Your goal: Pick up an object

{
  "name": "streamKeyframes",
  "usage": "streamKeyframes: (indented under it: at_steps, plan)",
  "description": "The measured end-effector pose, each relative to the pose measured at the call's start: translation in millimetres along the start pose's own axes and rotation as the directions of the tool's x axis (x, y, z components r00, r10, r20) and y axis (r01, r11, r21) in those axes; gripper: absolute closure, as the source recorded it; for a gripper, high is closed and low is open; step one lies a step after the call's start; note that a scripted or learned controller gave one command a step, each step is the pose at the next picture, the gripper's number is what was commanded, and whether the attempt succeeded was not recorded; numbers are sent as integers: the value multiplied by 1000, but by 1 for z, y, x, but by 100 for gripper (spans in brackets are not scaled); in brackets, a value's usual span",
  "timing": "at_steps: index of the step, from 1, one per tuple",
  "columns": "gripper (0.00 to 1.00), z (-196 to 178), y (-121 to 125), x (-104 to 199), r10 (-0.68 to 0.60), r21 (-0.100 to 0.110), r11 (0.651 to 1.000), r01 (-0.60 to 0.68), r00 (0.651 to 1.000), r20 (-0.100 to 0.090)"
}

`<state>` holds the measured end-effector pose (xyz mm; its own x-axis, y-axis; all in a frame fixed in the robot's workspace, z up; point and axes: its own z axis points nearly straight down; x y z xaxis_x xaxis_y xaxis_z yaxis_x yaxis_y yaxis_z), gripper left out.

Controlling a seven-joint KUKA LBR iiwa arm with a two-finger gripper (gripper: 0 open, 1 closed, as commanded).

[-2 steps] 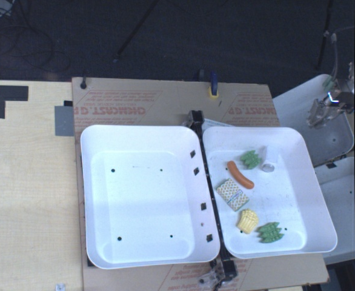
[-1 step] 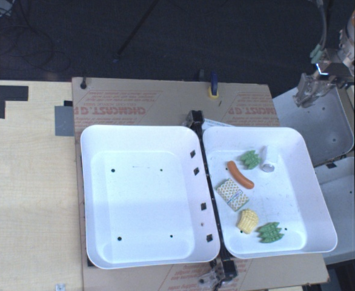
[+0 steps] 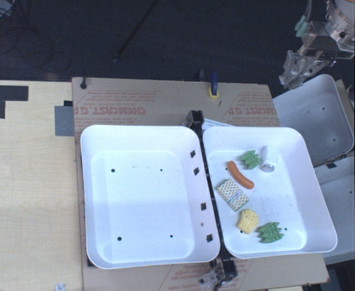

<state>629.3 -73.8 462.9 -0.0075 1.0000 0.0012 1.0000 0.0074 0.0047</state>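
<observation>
Claw (image 3: 298, 71) beyond right bin (image 3: 314, 162) rim

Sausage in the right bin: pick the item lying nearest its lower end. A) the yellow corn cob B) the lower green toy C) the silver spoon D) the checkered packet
D: the sausage slants down to the right, and the checkered packet lies just below it, nearer than the others.

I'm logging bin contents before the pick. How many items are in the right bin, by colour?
Green: 2, one at the top, one at the bottom
Orange-red: 1, sausage
Yellow: 1, corn
Grey: 1, small piece
Patterned white-blue: 1, packet
Total: 6
</observation>
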Motion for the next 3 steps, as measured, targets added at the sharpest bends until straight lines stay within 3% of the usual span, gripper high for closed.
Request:
streamKeyframes:
  at_steps: [1, 2, 3]
  plan:
    - [100, -80, -7, 66, 0, -1, 1000, 0, 1000, 0]
    - [100, -75, -36, 107, 3, 9, 1000, -3, 1000, 0]
    - [100, -63, -49, 152, 3, 11, 1000, -3, 1000, 0]
